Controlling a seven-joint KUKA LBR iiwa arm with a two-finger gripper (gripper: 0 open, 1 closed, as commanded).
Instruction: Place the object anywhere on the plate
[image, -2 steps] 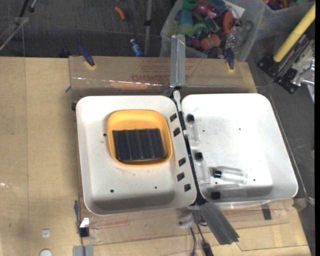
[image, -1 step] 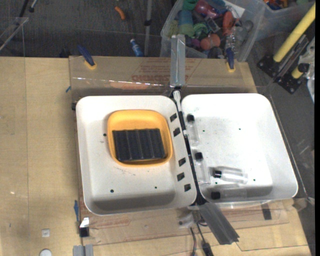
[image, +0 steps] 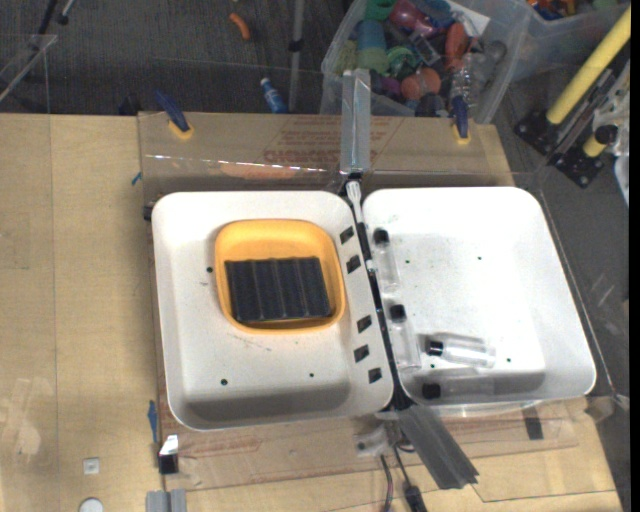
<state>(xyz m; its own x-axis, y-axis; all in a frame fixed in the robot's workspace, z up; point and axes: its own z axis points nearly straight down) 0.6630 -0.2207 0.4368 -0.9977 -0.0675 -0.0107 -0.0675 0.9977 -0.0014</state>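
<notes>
and here's the bench from above, 2 white bins side by side. in the left bin (image: 190, 300) sits the plate (image: 278, 235), a squarish yellow-orange dish with rounded corners. lying on it, the object (image: 278, 288): a dark, flat, ribbed rectangle with about 4 lengthwise ridges, filling the plate's lower middle and reaching close to its near rim. a band of bare yellow shows along the far side. the right bin (image: 480, 260) has wide open white floor, with a clear small bottle (image: 458, 349) with a dark cap lying near its front left. no legible writing anywhere.
</notes>
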